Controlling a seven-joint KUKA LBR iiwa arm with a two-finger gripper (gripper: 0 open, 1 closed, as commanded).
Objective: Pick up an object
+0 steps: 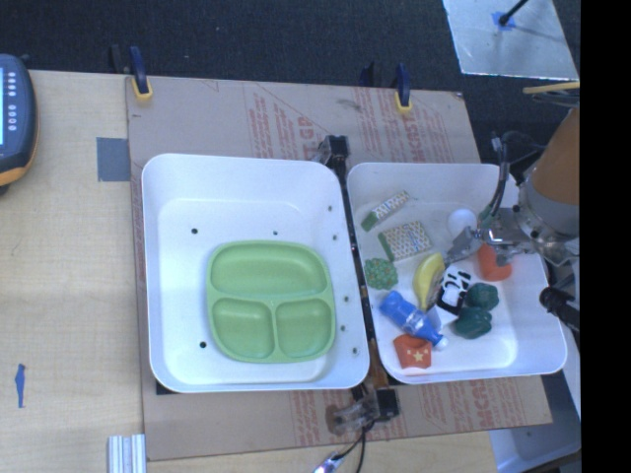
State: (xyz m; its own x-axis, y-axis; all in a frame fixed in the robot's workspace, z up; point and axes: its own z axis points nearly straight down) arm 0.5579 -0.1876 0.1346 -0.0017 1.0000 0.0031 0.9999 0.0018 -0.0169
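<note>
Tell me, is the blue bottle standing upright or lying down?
Lying down. The blue bottle lies on its side in the right bin, its white cap pointing lower right.

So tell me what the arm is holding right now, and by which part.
Cannot be told. The claw sits low in the right bin, between the white ball and the orange piece, but no object shows in its grip.

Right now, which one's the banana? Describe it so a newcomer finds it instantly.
Start at the right bin, the cluttered one next to the bin holding the green divided plate. Look at the middle of its pile: the banana is a small curved piece standing nearly upright. It is the only yellow thing there, left of the black-and-white toy.
</note>
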